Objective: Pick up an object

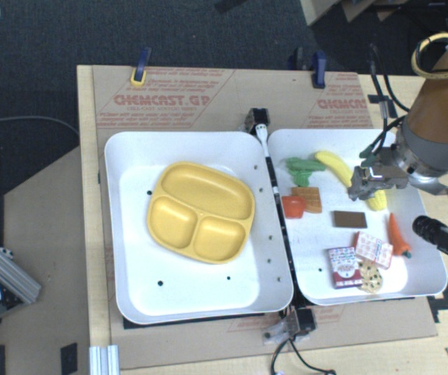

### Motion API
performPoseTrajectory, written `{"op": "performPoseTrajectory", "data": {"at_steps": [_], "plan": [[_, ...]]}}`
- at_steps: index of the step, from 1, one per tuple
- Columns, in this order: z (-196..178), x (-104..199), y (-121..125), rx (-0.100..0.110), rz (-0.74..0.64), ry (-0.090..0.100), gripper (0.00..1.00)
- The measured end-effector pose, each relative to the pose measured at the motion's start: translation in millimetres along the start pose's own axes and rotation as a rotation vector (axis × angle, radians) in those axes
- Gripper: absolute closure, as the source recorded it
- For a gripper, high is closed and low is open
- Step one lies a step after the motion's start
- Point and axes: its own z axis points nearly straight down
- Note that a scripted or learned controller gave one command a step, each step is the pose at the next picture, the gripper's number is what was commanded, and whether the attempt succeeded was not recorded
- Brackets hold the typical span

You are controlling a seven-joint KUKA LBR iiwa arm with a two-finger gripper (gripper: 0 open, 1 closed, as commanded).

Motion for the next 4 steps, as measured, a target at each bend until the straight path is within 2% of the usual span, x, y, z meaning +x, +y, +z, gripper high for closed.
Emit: {"op": "performPoseTrajectory", "data": {"at_steps": [1, 2, 3, 4], "plan": [[11.2, 51.4, 17.6, 0.003, -0.005, 0.002, 1.0], [-4.3, 103.9, 31.6, 0.001, -0.005, 0.002, 1.0], [-7.8, 140.1, 45.1, 0.002, -0.003, 0.002, 1.0], [-6.9, 145.4, 44.7, 0.004, 0.0, 0.001, 1.0]]}}
